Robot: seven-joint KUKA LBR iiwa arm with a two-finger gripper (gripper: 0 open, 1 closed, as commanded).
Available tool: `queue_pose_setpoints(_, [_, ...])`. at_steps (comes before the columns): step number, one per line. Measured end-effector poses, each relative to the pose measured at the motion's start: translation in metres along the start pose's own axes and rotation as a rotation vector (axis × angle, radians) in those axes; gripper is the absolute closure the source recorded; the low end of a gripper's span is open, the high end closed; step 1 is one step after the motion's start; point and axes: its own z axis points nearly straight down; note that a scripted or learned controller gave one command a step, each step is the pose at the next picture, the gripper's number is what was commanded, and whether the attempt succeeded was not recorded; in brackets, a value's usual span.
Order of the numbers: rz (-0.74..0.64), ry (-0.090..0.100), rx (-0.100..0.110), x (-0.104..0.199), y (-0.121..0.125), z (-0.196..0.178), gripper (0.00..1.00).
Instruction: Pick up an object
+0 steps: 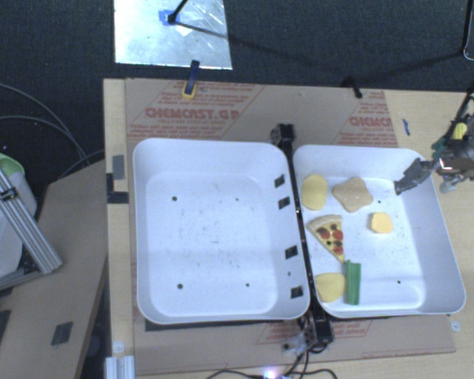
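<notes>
The right bin (445, 268) holds several toy foods. A pale yellow oval (314, 190) and a tan bread-like piece (352, 193) lie near its far wall. Nearer the middle are a small yellow cube (381, 223) and a pizza slice (330, 235). By the front wall, a green stick (352, 281) lies next to a yellow lump (329, 286). My gripper (426, 177) hangs over the bin's far right corner, right of the bread-like piece, with nothing seen in it.
The left bin (213, 235) stands beside the right one, with a black divider strip (294, 227) between them. A shiny metal sheet (172, 20) lies on the floor beyond. An aluminium frame (16, 212) stands at far left.
</notes>
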Motion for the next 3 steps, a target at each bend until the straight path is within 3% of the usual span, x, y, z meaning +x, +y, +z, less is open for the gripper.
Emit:
queue_pose_setpoints(1, [0.001, 0.005, 0.011, 0.036, -0.042, 0.099, 0.00])
queue_pose_setpoints(2, [-0.008, 0.001, -0.004, 0.083, 0.024, 0.106, 0.00])
queue_pose_setpoints(3, [-0.007, 0.005, 0.005, 0.149, -0.069, 0.088, 0.00])
